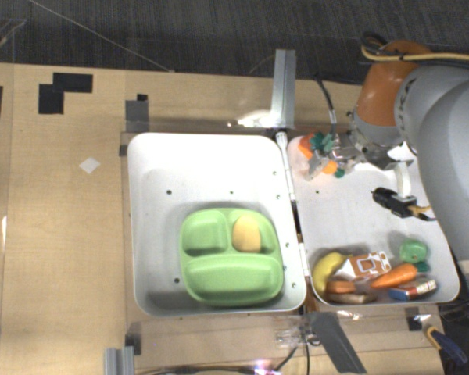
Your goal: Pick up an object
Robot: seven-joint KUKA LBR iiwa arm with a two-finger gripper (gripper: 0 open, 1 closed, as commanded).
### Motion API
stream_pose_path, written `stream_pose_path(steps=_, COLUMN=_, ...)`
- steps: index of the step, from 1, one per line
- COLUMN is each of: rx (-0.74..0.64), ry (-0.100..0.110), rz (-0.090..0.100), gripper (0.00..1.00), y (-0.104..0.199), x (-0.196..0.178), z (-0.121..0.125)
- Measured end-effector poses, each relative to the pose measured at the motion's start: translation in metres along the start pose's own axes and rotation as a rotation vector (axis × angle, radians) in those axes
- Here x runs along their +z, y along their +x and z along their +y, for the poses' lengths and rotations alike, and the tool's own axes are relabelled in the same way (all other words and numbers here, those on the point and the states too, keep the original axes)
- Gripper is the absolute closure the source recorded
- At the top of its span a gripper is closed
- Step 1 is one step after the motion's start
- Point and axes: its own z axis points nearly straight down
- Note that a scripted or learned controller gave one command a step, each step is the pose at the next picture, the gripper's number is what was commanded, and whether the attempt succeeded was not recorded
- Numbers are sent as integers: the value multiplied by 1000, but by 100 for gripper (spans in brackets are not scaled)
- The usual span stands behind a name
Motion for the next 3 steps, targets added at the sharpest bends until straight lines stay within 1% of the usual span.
stream_pose_path(steps=1, rx=-10, ry=2, rz=2, gripper=100, y=2, x=-12, z=1)
stream_pose_path(steps=2, rx=-17, ry=-4, rz=-1, gripper=100, y=3, x=-24, z=4)
stream_pose_path(steps=3, rx=9, ry=-6, rz=0, gripper=100, y=78, x=-98, z=4)
